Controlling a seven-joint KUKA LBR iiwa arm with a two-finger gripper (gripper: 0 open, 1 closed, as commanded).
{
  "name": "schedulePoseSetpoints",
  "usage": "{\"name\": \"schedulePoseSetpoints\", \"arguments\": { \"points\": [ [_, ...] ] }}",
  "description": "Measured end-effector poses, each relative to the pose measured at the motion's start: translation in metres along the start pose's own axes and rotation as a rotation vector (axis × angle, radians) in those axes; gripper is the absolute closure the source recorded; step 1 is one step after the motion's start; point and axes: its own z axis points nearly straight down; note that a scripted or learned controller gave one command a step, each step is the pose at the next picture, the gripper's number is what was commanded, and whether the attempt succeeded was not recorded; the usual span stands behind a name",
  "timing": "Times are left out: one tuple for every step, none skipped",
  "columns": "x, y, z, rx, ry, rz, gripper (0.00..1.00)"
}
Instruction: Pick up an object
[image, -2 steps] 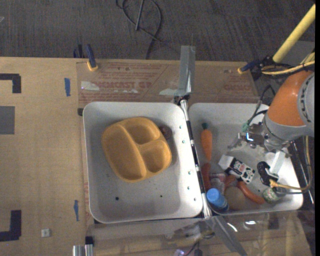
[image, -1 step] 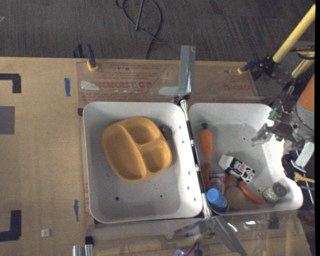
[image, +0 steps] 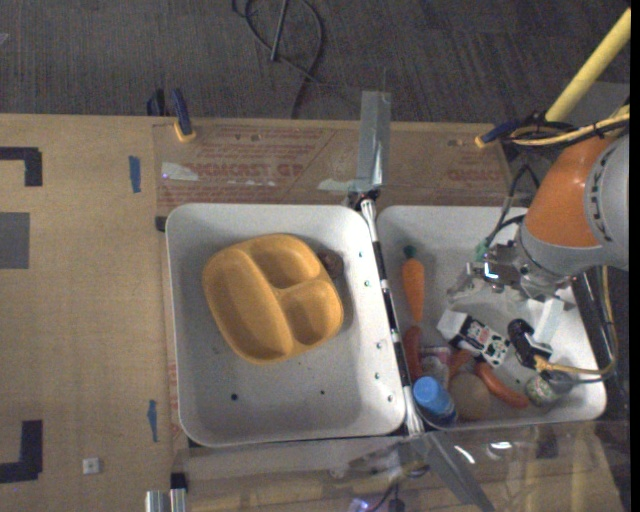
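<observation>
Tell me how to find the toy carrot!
Look at the two white bins side by side and pick the right bin, the one under the grey and orange arm. Along its left wall lies the carrot, pointing up and down the picture. It is the long orange cone with a little green top, above the blue cap.

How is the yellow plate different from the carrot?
The yellow divided plate is wide and rounded, with three hollow sections; the carrot is thin and long, with a green tip. The plate lies in the left bin; the carrot lies in the right bin, beside the divider, among other objects. Both lie flat in warm yellow-orange colours.
</observation>
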Motion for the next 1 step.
{"name": "schedulePoseSetpoints", "arguments": {
  "points": [
    [-0.0223,-0.0336,-0.0992,0.001,-0.001,0.184,0.0]
  ]
}}
